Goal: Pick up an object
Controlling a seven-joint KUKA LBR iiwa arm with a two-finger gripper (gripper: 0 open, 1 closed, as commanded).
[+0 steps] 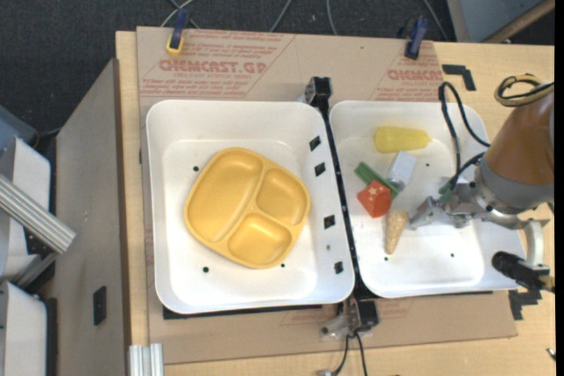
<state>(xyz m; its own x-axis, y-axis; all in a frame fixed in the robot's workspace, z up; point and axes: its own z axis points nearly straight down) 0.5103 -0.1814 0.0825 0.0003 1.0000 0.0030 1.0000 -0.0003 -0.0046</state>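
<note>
The left bin (pixel 167 189) carries a yellow divided plate (pixel 247 207) lying flat near its middle; it looks like rigid, light plastic, broad and smooth, so its raised rim towards the bin's left wall is probably the only place for fingers to bite.

In the right bin (pixel 423 277), nearest the left wall, a red strawberry-like toy (pixel 374 200) lies touching a green stick-like piece (pixel 377 176); just below, towards the front edge, a pale cone (pixel 394 231) lies on its side, probably light, stiff and apt to roll, best taken across its wider end. Towards the back edge sits a yellow corn-like toy (pixel 401 139), rounded and likely slippery; a small white-grey block (pixel 403 166) lies between it and the strawberry.

The gripper (pixel 423 216) hangs low over the bin's middle, just right of the cone; whether its fingers touch the cone is hard to make out, and I cannot tell whether the jaws stand apart or together; nothing shows between them. The arm (pixel 520 154) hides part of the bin's right wall and whatever lies beneath it.
</note>
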